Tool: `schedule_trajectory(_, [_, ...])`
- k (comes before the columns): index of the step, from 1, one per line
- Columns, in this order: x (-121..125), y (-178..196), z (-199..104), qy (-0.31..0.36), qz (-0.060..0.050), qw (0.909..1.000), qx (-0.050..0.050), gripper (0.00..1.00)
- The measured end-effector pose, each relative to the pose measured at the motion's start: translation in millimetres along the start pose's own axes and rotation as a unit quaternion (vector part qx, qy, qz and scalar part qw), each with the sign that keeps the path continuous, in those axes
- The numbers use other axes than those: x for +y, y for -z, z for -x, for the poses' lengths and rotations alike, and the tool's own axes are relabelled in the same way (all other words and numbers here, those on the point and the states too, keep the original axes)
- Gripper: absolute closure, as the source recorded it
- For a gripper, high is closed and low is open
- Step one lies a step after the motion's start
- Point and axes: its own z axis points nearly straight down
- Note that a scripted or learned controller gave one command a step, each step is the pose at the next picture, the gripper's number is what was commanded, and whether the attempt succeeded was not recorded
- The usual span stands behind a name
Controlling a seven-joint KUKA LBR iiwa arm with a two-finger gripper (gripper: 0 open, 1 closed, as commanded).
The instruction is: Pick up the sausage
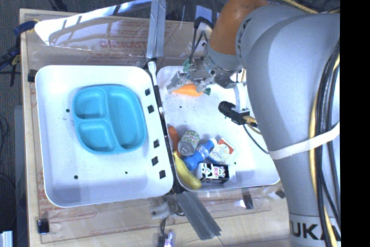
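From my remote station I saw the gripper [196, 73] low in the far end of the right bin [254, 173], just above an orange carrot-like piece [186, 90]; whether it gripped anything I could not tell. The sausage [171, 135] lay against the bin's left wall, beside a can [188, 142] and a banana [186, 172]. That near corner was crowded; the left bin [52, 182] carried a blue divided tray [110, 118].

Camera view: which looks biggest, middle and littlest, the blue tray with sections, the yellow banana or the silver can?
1. Blue plastic sectioned tray, by far the largest.
2. Yellow banana.
3. Silver metal can, smallest, though the banana is partly hidden, so those two are close.
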Motion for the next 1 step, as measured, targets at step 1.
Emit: schedule_trajectory(1, [-71.5,-31.0,22.7,0.016,-0.003,0.9999,0.001,0.00])
